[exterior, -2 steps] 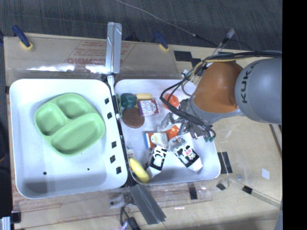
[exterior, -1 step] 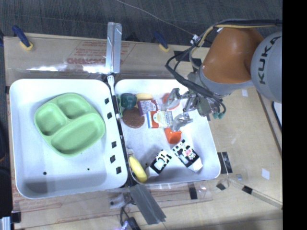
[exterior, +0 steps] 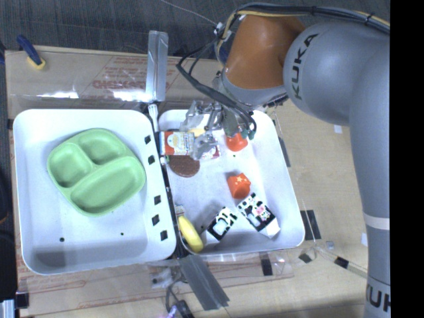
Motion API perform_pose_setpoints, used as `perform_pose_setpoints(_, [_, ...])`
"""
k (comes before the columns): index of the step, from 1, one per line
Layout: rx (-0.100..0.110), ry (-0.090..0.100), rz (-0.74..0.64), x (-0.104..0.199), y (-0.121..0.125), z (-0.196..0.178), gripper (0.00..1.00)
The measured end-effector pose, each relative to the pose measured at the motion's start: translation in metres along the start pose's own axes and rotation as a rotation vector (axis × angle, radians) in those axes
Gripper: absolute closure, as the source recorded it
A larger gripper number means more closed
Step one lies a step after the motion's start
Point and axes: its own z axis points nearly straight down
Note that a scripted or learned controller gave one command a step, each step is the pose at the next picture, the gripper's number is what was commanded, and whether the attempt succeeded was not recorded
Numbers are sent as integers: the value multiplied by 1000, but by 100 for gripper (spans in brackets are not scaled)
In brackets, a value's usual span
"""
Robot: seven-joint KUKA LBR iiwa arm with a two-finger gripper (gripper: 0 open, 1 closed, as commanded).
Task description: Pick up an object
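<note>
One end effector point(exterior: 207, 132), over red-white carton point(exterior: 180, 143)

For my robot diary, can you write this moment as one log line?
grey arm's hand | over right white bin | above red-and-white carton | green divided plate in left bin

Wooden bench point(exterior: 79, 71) on dark ribbed floor point(exterior: 79, 8).

A wooden bench point(exterior: 59, 65) carries two shallow white bins side by side, the left bin point(exterior: 26, 177) and the right bin point(exterior: 285, 184); a blue-and-yellow tool point(exterior: 30, 52) lies near its far left corner.
</note>
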Motion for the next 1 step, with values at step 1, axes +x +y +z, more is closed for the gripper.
perform_pose_setpoints(1, [5,-2,-172,15,-108,21,100])
